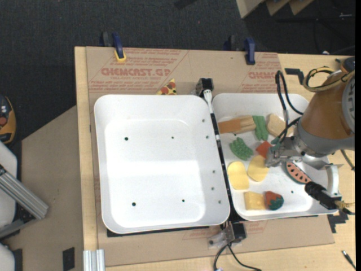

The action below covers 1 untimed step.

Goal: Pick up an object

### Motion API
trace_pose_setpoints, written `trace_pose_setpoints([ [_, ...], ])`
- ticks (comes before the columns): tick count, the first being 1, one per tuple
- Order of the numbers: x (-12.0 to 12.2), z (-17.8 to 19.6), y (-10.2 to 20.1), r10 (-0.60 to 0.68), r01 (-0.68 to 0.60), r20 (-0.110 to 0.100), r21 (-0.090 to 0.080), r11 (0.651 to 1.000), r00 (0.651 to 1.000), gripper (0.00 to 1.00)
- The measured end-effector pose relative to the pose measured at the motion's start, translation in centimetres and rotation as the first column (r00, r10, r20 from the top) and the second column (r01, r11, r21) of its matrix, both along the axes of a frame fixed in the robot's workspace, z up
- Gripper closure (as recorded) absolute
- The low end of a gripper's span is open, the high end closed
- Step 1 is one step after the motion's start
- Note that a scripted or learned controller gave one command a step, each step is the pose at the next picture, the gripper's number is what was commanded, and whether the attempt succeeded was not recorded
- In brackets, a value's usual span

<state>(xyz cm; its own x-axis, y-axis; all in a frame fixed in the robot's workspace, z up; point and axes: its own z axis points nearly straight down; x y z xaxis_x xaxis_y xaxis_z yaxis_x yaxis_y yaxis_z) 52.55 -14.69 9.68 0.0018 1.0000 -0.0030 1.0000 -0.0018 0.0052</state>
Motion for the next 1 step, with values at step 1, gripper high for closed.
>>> trace_pose_setpoints([
  [1,11.01,9.53,7.35,0.014,-0.014,0.014,0.003,1.0,1.0,1.0],
])
